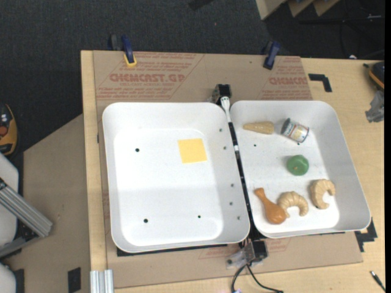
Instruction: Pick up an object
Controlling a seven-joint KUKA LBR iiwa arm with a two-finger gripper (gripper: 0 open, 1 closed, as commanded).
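1. Objects lie in both bins; the right bin holds six, and the left bin holds a flat yellow square near its middle, with bare floor all round it.
2. Along the right bin's far side, a tan cone-shaped piece lies close to the divider between the bins; a small jar lies on its side just beside it.
3. A green round piece sits alone mid-bin, apart from everything else.
4. Near the front rim, an orange toy drumstick touches a tan croissant; a second croissant lies just beside that one, leaving little room between the three.
5. The bins' inner rims meet; two blue clamps grip the cardboard board at its far edge.
6. A grey tip, apparently the gripper, pokes in at the right edge, outside the right bin; whether it is apart or closed cannot be told; every object lies well to its left, the jar nearest.
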